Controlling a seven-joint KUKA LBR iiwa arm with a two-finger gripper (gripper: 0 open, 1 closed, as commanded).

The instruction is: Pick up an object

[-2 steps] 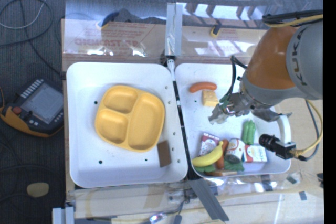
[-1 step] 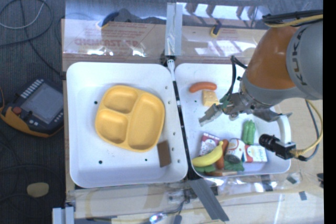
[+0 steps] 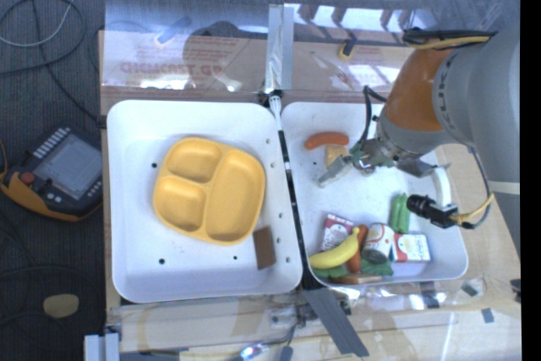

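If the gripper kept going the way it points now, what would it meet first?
The gripper points left and slightly down in the camera view, over a bare patch of the right bin. Most likely it meets that bin's floor or left wall first; the hot dog lies just off the line. Depth is unclear.

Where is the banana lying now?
The banana lies in the right bin, near its front-left corner, beside a small red carton.

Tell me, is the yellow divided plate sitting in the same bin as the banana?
No, the yellow plate lies in the left bin; the banana is in the right bin.
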